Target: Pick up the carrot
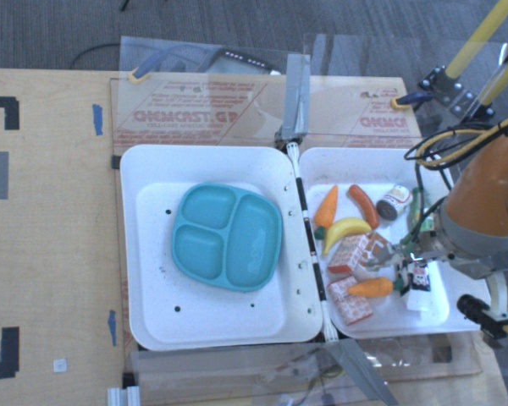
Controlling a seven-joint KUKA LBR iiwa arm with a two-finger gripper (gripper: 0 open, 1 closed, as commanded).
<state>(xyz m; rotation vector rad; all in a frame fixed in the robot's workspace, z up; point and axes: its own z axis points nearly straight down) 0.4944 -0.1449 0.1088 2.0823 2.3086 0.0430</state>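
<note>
The tabletop [42, 252] carries two shallow white bins side by side. The left bin [144, 227] holds a teal divided plate [227, 237] with three compartments, lying flat near the bin's middle. The right bin [322, 161] holds several play-food items. One carrot [325, 205], orange and tapered, lies at the bin's left side, just beside the divider between the bins, its tip pointing toward the far side. A yellow banana [347, 229] lies just near of it, touching or nearly touching its lower end. A red-orange sausage-shaped item [363, 204] lies to the right of the carrot, and a small round can [394, 201] lies right of that. A red and white carton [352, 256] sits near the bin's middle, and a second red and white box [350, 302] sits at the near left corner. A second orange carrot [372, 288] lies on its side between these two packages. The arm [483, 201] reaches in from the right, and the hand [404, 265] sits low over the bin, just right of the second carrot. Whether its fingers are wide or narrow cannot be told, as the wrist and cabling cover them.
</note>
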